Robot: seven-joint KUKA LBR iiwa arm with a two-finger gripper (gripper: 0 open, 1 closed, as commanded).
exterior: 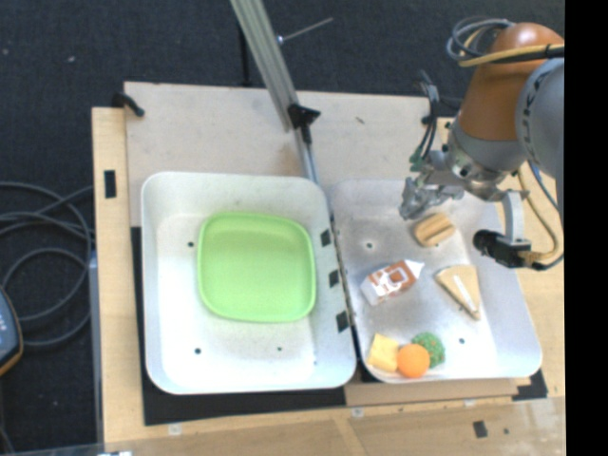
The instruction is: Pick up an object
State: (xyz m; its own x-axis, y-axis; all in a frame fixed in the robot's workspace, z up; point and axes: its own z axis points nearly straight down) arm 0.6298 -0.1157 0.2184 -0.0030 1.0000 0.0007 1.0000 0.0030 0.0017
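My gripper (420, 204) hangs over the far part of the right bin (503, 345), just left of and above a tan bread roll (434, 229). Nothing shows between its tips. Lower in the same bin lie a red-and-white packet (391, 280), a pale cheese wedge (460, 290), a yellow block (384, 352), an orange ball (412, 360) and a green broccoli piece (432, 347). The arm with its orange band (499, 88) reaches in from the upper right.
A green square plate (256, 266) lies in the left bin (161, 255). A slanted metal rail (271, 60) rises from the divide between the bins. Cables (518, 245) trail beside the wrist on the right.
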